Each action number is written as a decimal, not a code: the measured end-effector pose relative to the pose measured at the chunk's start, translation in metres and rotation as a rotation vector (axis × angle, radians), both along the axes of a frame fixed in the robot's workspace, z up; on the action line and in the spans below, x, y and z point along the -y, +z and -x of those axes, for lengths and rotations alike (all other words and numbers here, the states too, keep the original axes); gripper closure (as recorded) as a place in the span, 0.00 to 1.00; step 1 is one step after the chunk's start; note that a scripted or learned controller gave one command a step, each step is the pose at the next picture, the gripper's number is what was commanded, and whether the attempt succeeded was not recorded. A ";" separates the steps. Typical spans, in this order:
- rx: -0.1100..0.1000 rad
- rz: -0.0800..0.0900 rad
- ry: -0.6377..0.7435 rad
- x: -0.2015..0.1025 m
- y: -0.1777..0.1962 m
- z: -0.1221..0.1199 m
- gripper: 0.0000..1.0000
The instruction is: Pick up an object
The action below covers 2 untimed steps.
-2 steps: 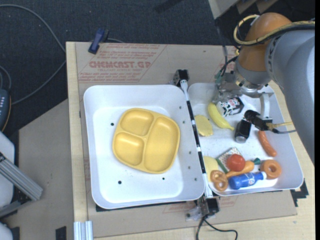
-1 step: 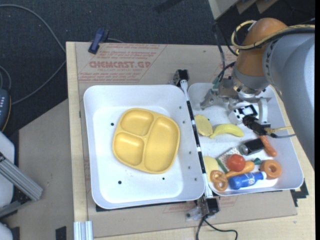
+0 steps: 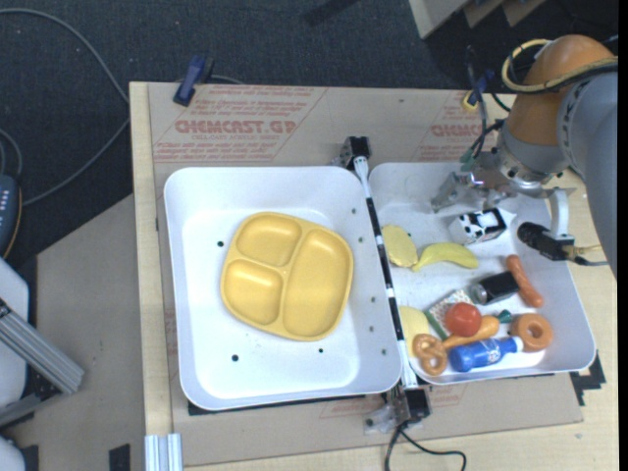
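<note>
yellow tray in left bin, toys filling right bin

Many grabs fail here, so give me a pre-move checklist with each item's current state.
1. Gripper over the right bin: ok, it sits above the bin's far part.
2. Target nearby: ok, a black and white toy lies just below the gripper.
3. Anything held already: cannot tell, the wrist hides the tips.
4. Room around the toy: ok, the banana and the black block lie apart from it.
5. Clutter: not ok for other picks, the tomato, blue bottle and donut crowd the near corner.
6. Left bin: ok, the yellow divided plate lies flat inside.
</note>
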<state>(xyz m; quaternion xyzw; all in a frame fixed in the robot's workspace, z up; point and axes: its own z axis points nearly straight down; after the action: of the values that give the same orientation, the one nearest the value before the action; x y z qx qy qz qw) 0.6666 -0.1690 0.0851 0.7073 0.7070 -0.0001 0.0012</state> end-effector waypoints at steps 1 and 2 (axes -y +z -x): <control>-0.005 -0.009 0.003 0.049 -0.001 0.079 0.00; -0.005 -0.010 0.003 0.051 -0.001 0.144 0.00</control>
<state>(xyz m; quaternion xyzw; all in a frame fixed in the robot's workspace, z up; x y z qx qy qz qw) 0.5223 -0.2200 0.0842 0.7061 0.7081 0.0015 -0.0042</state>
